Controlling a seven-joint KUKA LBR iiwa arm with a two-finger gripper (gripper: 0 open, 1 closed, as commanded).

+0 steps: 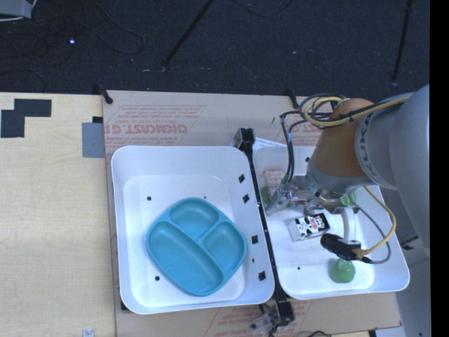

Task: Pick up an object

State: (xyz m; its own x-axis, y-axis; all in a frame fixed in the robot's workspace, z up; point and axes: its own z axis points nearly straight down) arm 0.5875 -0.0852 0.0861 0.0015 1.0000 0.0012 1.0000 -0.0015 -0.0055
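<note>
Two white bins sat side by side on the table [49, 209], over a cardboard sheet [161, 121]. Left bin [130, 167] held a blue divided plate [196, 246], three compartments, lying flat toward the near-right part of that bin. Right bin [382, 279] held the pickable stuff: a green ball-like object [343, 271] near its front edge, a small black-and-white patterned card or box [310, 225] toward the bin's centre, and a bit of green [271, 189] against the divider side, mostly hidden. Arm [393, 146] came in over the right bin, orange band above the wrist, blocking most of that bin's back half. Gripper [295, 195] sat low near the divider, just beside the patterned item; couldn't tell its state, too cluttered by cables and brackets. Yellow and black cables [319, 107] looped over the wrist; a black connector [340, 246] hung close above the green object. Cardboard carried red mirrored print, not readable. Black clips [254, 240] ran along the divider between the bins.
</note>
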